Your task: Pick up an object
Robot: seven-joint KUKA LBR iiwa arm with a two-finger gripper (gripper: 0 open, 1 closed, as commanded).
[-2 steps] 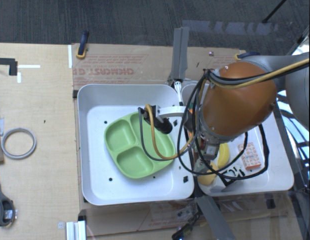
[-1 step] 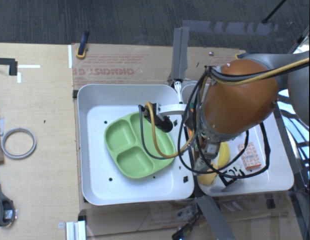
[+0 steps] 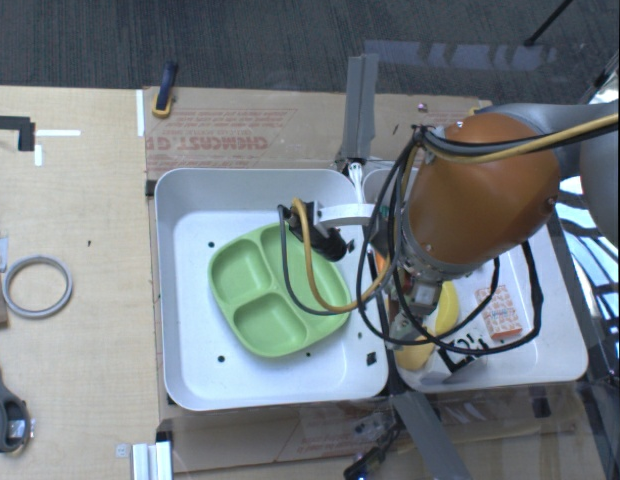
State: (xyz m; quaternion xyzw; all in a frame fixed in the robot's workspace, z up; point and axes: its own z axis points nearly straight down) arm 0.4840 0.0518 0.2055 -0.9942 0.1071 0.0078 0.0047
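The table (image 3: 70,198) carries two white bins; the left bin (image 3: 180,298) lies left of the end effector (image 3: 410,303), which hangs over the divide between them — whether it is open or closed cannot be told. A green divided plate (image 3: 260,293) lies left of it, a yellow banana (image 3: 445,313) just right.

The grey arm with its orange band (image 3: 480,193) covers much of the right white bin (image 3: 550,353), hiding part of a yellow banana-like object (image 3: 442,313) and a red-printed white card (image 3: 502,313). Metal scissors (image 3: 5,423) are cut off at the left edge.
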